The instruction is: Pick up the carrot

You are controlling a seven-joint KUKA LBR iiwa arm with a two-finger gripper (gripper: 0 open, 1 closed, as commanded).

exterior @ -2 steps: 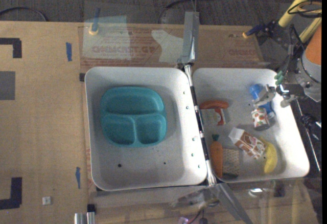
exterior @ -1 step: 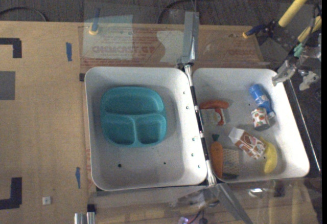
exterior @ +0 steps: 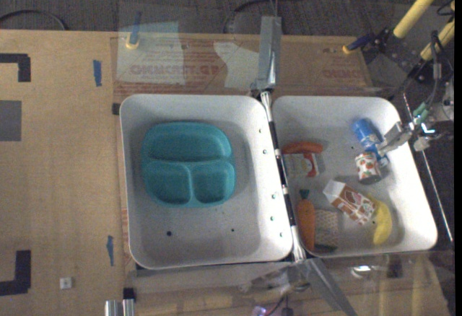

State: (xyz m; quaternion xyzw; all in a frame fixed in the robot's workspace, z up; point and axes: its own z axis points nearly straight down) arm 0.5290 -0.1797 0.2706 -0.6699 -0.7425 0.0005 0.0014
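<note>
The orange carrot (exterior: 306,224) lies lengthwise along the left wall of the right bin (exterior: 339,109), near its front corner, with its green end pointing to the back. My gripper (exterior: 395,135) reaches in over the right bin's right rim, beside a blue can (exterior: 364,130). It is far from the carrot, toward the back right. Nothing can be seen held in it.
The right bin also holds a red-handled item (exterior: 304,150), a small printed can (exterior: 368,167), a carton (exterior: 351,204), a banana (exterior: 382,224) and a grey pad (exterior: 327,228) touching the carrot. A teal divided plate (exterior: 188,163) sits in the left bin (exterior: 144,235).
</note>
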